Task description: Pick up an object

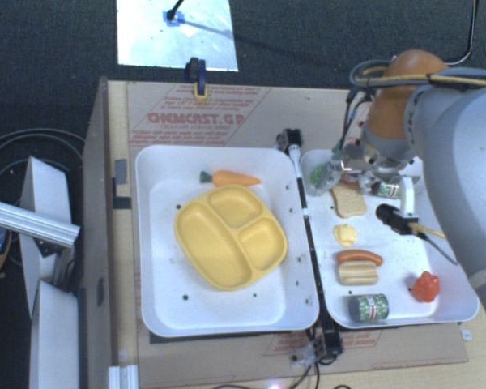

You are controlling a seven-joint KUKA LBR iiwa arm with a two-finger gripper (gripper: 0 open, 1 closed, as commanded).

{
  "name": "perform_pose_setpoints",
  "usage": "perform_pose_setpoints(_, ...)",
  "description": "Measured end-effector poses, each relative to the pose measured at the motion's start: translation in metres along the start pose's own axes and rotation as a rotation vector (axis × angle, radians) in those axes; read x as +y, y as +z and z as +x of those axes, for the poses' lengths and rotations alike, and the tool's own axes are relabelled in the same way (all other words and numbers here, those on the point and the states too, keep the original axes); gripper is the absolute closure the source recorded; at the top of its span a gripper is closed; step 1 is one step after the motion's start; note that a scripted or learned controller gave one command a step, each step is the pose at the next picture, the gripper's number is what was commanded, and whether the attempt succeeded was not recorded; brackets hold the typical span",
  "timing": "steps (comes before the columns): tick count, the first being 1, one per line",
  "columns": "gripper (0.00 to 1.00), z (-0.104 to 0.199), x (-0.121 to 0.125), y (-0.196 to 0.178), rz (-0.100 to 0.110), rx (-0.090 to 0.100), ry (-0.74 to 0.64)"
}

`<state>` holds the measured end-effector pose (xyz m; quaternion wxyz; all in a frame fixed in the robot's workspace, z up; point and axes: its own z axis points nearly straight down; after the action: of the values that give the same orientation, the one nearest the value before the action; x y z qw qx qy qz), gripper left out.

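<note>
Here the claw [350,171] is blurred above the bread slice [350,202]; grip unreadable.

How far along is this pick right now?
Done: the arm has reached over the right bin, and the gripper sits low at its far end near the toast slice. In hand: nothing visibly between its fingers. Left: the grasp and lift. The hot dog, can and red pepper lie untouched.
</note>
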<state>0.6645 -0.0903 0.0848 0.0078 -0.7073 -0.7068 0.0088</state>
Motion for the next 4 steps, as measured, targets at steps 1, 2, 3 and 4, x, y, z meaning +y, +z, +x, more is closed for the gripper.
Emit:
perform_pose_setpoints(1,0.0,-0.003,-0.032,-0.002,-0.03,0.0,-0.003)
perform_pose_setpoints(2,1.0,-0.003,-0.03,-0.013,-0.034,-0.002,-0.006)
perform_pose_setpoints(3,1.0,0.005,-0.081,-0.095,-0.027,0.001,-0.002)
perform_pose_setpoints(4,1.0,-0.022,-0.106,-0.092,-0.024,0.0,-0.001)
